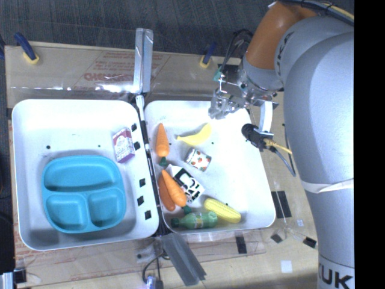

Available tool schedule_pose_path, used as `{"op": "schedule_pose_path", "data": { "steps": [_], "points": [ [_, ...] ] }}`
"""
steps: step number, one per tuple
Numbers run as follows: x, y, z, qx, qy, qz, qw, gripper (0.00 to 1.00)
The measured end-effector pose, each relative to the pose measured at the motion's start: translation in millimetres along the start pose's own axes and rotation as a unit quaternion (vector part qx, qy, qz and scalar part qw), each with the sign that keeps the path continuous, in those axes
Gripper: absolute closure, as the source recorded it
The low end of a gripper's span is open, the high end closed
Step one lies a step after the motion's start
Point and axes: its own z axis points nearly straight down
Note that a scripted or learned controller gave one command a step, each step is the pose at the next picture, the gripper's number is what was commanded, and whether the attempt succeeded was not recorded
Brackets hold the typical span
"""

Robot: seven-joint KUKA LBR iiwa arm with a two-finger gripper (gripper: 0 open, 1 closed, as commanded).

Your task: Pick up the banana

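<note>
The gripper [220, 110] hangs over the upper part of the right bin [260, 192], just below the bin's top rim, in the upper right of the frame. Its fingers point down, but they are small and blurred against the white floor, so I cannot tell whether they are spread or closed; nothing shows between them.

The banana [196, 136] lies just down and to the left of the gripper, near it but not touching, on the bin floor. Its long axis runs on a slant, from lower left up to upper right, with the upper end the one closer to the gripper. In my judgement the coming move turns on this: a short shift toward the lower left of the frame and then a descent, with the fingers set across that slanted axis rather than along it.

Outward from there, a small printed cube [198, 159] sits just below the banana. A carrot [162, 141] stands near the divider to the left, a second carrot [171, 189] lies lower down, and a black and white box [189, 183] is beside it. A corn cob [222, 211] and a green bottle [195, 221] rest along the bottom edge.

In the left bin [36, 120] sit a blue tray [84, 193] and a small carton [123, 144].
</note>
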Motion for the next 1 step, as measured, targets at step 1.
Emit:
{"op": "schedule_pose_path", "data": {
  "steps": [1],
  "points": [
    [-0.3,-0.4,1.0,0.001,0.000,0.000,1.0000,0.00]
  ]
}}
